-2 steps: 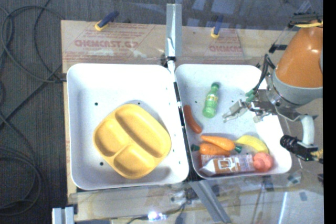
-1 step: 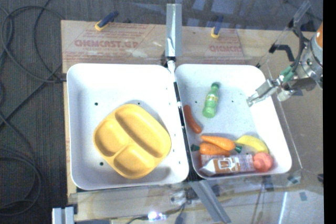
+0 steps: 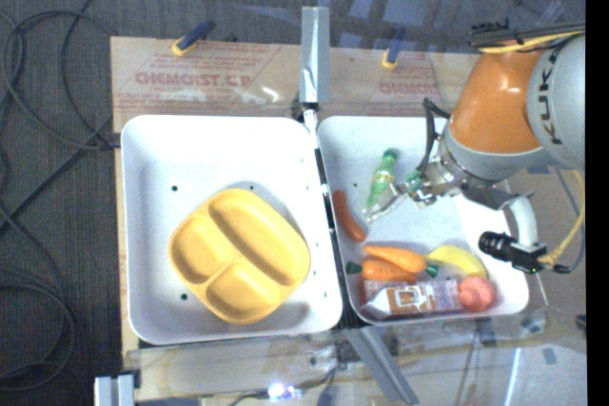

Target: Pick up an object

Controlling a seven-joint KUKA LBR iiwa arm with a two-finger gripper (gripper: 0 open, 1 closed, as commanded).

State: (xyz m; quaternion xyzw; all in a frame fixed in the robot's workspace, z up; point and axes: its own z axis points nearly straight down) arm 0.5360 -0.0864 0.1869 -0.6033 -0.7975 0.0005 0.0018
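Note:
In the right bin (image 3: 495,304), a small green bottle (image 3: 383,176) lies tilted near the middle. My gripper (image 3: 415,190) hangs just to its right, close to the bottle's lower end. Whether it touches the bottle I cannot tell. An orange-red sausage (image 3: 348,215) lies by the bin's left wall. Along the front wall sit an orange carrot (image 3: 394,258), a yellow banana (image 3: 459,259), a red round fruit (image 3: 478,292) and a white and orange juice bottle (image 3: 411,299).
The left bin (image 3: 152,157) holds a yellow divided plate (image 3: 240,254). The arm's orange band (image 3: 495,109) covers the right bin's far right corner. A metal divider post (image 3: 312,62) stands behind the gap between the bins. Cables lie on the floor around the bench.

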